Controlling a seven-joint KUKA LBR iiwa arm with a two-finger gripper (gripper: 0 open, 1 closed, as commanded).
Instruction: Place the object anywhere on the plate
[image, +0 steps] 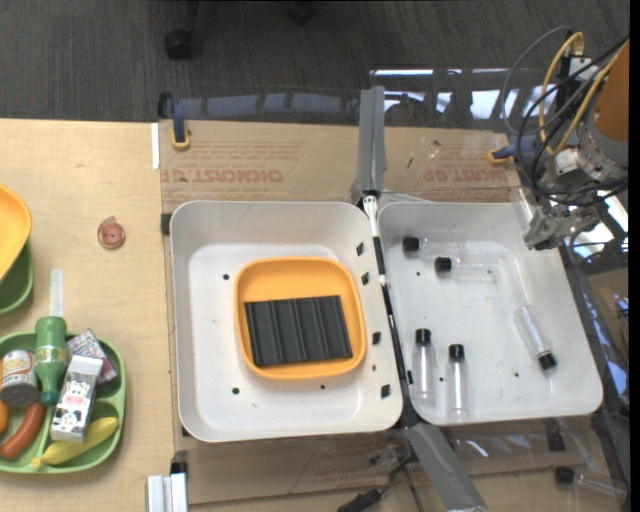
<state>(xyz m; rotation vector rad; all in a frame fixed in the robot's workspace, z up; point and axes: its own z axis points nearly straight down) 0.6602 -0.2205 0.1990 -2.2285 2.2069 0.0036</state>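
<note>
gripper (556, 226) sits at the upper right edge of the right bin (500, 400), above the rim; cannot tell its state, nothing visibly held. plate (255, 285), orange with a dark ribbed insert, lies in the left bin (200, 400), bare of vials. five clear black-capped vials lie in the right bin; nearest the gripper is one vial (533, 338) by the right wall. step: pre-grasp, no pick made yet. next: descend over one vial, align across its axis, close, lift, carry left over the divider to plate.
</note>
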